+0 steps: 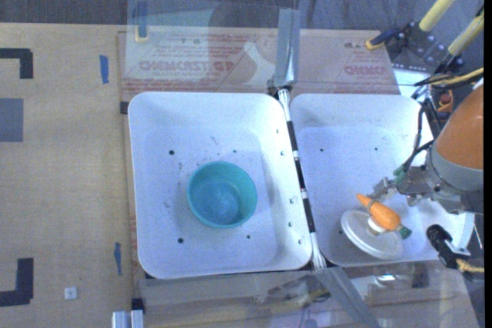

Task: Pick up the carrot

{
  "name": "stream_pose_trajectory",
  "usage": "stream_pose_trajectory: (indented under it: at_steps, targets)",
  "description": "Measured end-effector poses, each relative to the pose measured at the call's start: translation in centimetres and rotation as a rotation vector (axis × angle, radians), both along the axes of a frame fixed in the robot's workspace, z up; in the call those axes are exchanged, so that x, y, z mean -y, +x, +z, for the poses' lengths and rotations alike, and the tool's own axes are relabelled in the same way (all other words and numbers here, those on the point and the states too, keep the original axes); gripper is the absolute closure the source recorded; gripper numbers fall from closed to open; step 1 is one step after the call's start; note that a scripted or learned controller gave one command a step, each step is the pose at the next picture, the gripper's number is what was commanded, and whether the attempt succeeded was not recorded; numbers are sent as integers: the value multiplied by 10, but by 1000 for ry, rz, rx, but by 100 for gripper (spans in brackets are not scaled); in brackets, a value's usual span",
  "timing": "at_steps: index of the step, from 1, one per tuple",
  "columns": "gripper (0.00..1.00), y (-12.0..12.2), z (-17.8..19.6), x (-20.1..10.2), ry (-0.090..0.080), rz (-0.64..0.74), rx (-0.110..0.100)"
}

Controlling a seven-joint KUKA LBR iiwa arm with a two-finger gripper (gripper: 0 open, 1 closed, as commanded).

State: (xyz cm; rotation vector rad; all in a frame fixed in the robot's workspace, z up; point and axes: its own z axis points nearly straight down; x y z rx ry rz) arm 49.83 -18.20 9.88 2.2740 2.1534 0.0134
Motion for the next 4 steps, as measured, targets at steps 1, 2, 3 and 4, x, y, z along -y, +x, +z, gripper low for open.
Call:
stream_pose_trajectory:
  at_steps: [1,2,3,4]
  targets:
    - [100,0,10,1,-1,-2,2]
    - [0,0,10,1,-1,-2,2]
    - [0,-7,-4,-18,-12,240,22]
    - [0,-15,-10,-52,-4,50,0]
